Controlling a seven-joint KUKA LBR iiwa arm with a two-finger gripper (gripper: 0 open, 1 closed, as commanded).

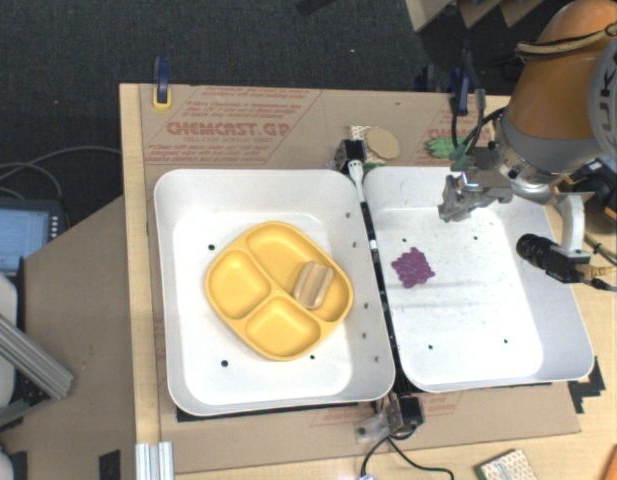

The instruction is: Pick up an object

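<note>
While the gripper point(456, 206) hangs over the far part of the right bin point(528, 353), near its back wall, whether it is open or closed cannot be told from this slant, and nothing shows in its hold. A small purple object point(413, 266) lies on the right bin's floor, toward the left wall and the black divider point(373, 258), nearer the viewer than the gripper and apart from it. Bare white floor lies to its right and toward the near rim. It is a lumpy clump with no clear long axis or heading. In the left bin point(188, 348) sits a yellow compartment tray point(250, 286) holding a tan block point(311, 283) in its right compartment, its long axis slightly tilted from the divider's line.
</note>
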